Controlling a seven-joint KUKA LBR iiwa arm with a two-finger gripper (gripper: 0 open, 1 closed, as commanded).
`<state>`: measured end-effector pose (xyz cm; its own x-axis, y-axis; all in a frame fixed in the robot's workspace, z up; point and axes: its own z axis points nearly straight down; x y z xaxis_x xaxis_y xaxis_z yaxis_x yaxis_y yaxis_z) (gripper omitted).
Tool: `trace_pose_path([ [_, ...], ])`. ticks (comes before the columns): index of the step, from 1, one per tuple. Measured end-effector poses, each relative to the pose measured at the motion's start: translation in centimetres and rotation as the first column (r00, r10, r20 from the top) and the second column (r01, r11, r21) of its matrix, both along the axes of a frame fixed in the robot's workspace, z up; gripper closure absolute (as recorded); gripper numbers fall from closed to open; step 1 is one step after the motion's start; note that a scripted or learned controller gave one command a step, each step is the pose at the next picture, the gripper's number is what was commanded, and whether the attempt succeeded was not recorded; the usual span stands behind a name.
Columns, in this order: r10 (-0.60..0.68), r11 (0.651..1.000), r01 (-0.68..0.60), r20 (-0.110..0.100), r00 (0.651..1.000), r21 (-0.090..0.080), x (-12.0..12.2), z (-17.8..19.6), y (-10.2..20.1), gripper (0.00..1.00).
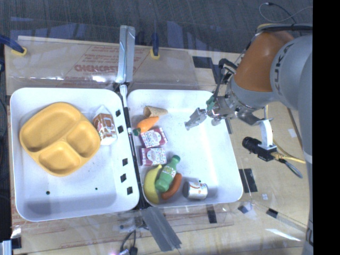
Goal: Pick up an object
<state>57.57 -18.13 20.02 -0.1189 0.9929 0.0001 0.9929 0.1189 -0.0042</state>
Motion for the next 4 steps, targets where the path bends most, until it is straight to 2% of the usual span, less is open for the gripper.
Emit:
trace_pose_path([
  [1, 0.306, 0.952, -0.306, 0.0, 0.952, 0.003, -6.9, -4.9, 7.2, 0.0],
  [2, 0.02, 1.0, -0.02, -0.001, 1.0, 0.003, -9.7, -4.1, 2.5, 0.0],
  [3, 0.139, 0.99, -0.139, 0.002, 0.99, 0.001, -0.6, -0.9, 10.5, 0.0],
  [4, 0.282, 0.959, -0.282, 0.011, 0.959, -0.002, 4.0, -10.4, 8.3, 0.0],
])
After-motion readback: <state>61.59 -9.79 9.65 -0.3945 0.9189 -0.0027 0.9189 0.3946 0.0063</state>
